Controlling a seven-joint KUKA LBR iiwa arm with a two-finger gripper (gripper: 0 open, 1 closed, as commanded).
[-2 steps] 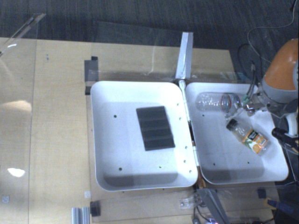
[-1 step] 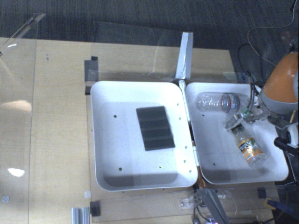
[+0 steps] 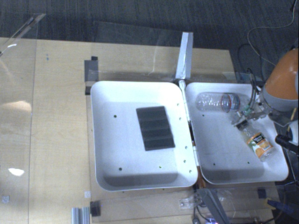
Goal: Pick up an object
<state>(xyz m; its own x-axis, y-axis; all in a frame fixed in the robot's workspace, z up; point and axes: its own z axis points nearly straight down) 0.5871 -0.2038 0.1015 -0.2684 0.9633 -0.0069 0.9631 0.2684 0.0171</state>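
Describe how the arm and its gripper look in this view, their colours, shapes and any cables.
The arm enters from the right as a rounded orange band above a grey wrist section. Below it sits a small metallic gripper with dark parts and bits of green, too small and blurred to make out in detail. Thin dark cables run along the wrist toward the gripper. No markings are legible.

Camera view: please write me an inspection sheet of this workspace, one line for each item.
Surface: wooden bench bearing the left bin and the right bin, side by side.
Job's things: clear plastic bottle lying on its side in the right bin; small bottle with orange label lying near that bin's right edge.
Clutter: dark ribbed rectangular pad lying flat in the left bin.
Grippers: gripper above the right bin, between the two bottles; nothing visibly held.
Cables: thin cable on the floor at upper right.
Surroundings: dark carpet beyond the bench.
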